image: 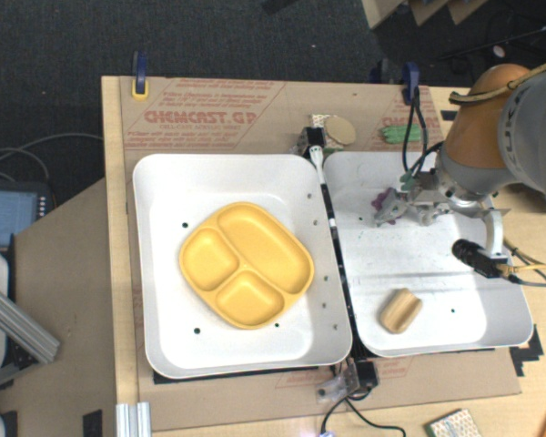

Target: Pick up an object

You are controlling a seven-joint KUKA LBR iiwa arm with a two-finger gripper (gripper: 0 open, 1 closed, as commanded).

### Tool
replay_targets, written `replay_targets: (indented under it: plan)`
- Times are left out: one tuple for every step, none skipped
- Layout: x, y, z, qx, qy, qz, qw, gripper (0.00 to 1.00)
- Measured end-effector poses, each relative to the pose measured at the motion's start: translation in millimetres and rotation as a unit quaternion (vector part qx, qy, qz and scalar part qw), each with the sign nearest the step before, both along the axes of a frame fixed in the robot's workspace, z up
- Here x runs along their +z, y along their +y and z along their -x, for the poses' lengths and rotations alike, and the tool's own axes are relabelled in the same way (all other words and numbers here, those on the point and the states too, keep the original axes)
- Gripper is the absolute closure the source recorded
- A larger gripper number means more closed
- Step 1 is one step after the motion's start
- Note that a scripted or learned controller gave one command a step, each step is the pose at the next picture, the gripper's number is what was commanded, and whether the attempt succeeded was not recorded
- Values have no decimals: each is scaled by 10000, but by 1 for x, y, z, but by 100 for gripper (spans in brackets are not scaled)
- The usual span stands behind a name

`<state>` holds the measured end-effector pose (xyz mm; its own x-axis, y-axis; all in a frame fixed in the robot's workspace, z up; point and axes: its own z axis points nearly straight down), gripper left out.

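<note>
Yellow divided plate (246,264) lies in the left bin (155,235).
Tan block (400,311) rests near in the right bin (505,321); the gripper (389,206) hovers farther back, nothing between its fingers.

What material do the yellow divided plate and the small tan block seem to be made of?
The yellow divided plate looks like moulded plastic: even colour, soft sheen, rounded compartment edges. The small tan block may be wood or cork, being matt and pale brown; the view is too coarse to tell.

Grey arm (528,126) — orange band (482,121) above wrist, black cables alongside.
</note>
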<state>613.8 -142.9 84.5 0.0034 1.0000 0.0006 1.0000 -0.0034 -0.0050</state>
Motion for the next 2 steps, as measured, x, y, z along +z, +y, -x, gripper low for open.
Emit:
replay_targets:
  plan:
    - [1,0,-41,24,-56,14,10000,0]
    - [12,0,-41,22,-72,19,10000,100]
